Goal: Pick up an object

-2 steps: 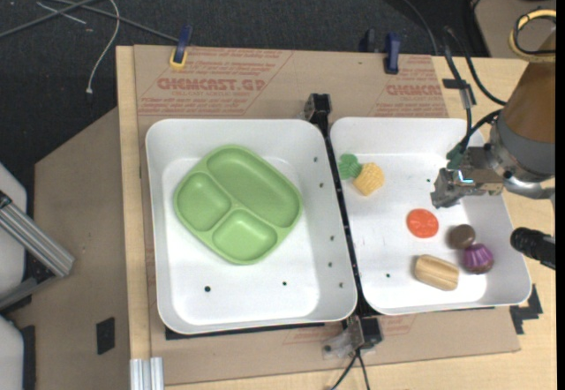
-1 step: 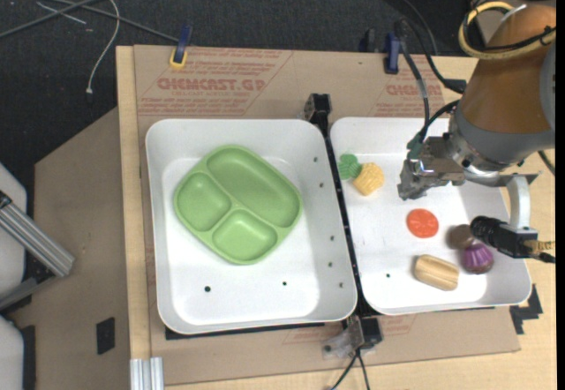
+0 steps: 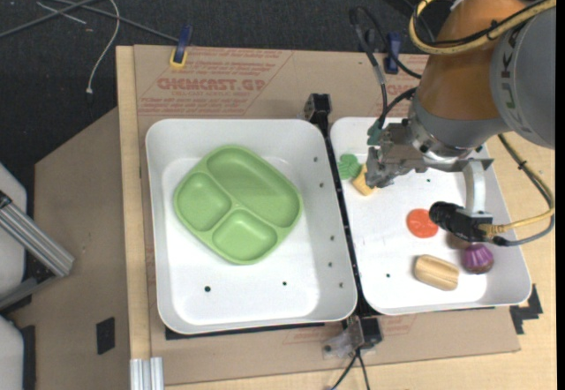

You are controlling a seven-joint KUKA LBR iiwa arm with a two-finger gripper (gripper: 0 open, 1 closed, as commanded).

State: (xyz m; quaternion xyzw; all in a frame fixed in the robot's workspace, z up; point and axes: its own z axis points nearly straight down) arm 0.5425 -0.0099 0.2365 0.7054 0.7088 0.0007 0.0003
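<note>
My gripper (image 3: 377, 173) hangs low over the upper left part of the right bin (image 3: 388, 291), under the grey and orange arm. Its tip is right beside a small yellow piece (image 3: 361, 184) and a green piece (image 3: 347, 165) near the bin's left wall; I cannot tell whether it touches either. An orange round piece (image 3: 420, 221) lies in the middle of that bin. A tan cylinder (image 3: 436, 272) and a purple piece (image 3: 478, 258) lie towards the front right.
The left bin (image 3: 177, 291) holds a green divided plate (image 3: 237, 203). A black fitting with a yellow cable (image 3: 457, 220) sits over the right bin by the orange piece. A black clamp (image 3: 317, 105) stands at the back between the bins.
</note>
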